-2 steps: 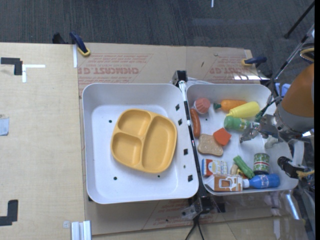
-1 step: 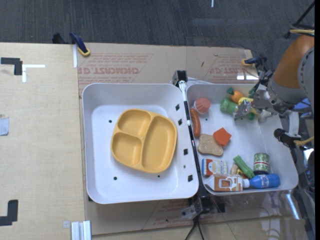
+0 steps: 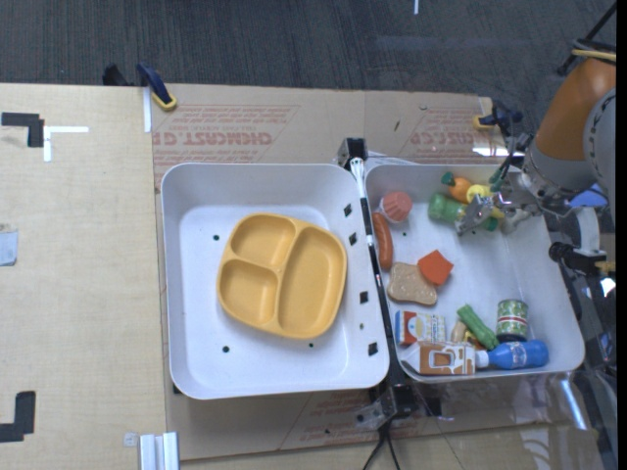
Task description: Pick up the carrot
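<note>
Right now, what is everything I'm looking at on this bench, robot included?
Yellow divided plastic plate: one, left white bin.
Orange carrot with green top: one, right white bin, far end, by the gripper.
Pink ball: one, right bin.
Red sausage: one, right bin's left wall.
Orange wedge: one, middle.
Toast slice: one, brown.
Green can: one, near end.
Blue-capped bottle: one, near end.
Gripper: one, grey, over the far end.

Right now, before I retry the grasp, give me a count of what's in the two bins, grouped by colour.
Yellow: 1, the divided plate in the left bin
Orange or red: 4, in the right bin
Green: 3
Tan: 1, the bread slice
Blue: 1, the bottle
White: 1, the carton
Total: 11, though the clutter by the gripper is hard to separate.
</note>
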Available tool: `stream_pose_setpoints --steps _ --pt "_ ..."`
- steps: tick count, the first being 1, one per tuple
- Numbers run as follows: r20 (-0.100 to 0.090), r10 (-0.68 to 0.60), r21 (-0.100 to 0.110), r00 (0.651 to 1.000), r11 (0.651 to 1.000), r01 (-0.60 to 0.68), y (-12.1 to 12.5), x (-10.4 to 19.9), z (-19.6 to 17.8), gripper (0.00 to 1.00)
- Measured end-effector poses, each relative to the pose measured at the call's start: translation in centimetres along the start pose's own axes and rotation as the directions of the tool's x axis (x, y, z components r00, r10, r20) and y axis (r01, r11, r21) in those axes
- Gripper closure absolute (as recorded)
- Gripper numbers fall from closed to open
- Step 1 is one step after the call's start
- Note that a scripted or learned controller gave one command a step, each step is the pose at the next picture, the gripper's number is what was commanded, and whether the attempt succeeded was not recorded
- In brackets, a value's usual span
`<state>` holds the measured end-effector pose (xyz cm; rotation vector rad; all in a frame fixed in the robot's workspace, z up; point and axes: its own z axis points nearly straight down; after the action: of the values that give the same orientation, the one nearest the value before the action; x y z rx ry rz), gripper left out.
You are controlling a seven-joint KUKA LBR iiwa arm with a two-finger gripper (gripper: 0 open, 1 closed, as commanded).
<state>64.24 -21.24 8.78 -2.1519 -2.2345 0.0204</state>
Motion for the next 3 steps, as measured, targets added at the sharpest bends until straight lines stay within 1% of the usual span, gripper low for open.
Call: stream_pose_setpoints --steps 1,3 --pt "-0.004 -0.339 0.019 0.941 0.941 0.339 0.64 -0.9 -0.05 0.0" --pt "-0.003 -0.339 0.019 0.941 0.94 0.339 0.65 -0.89 -0.05 0.0"
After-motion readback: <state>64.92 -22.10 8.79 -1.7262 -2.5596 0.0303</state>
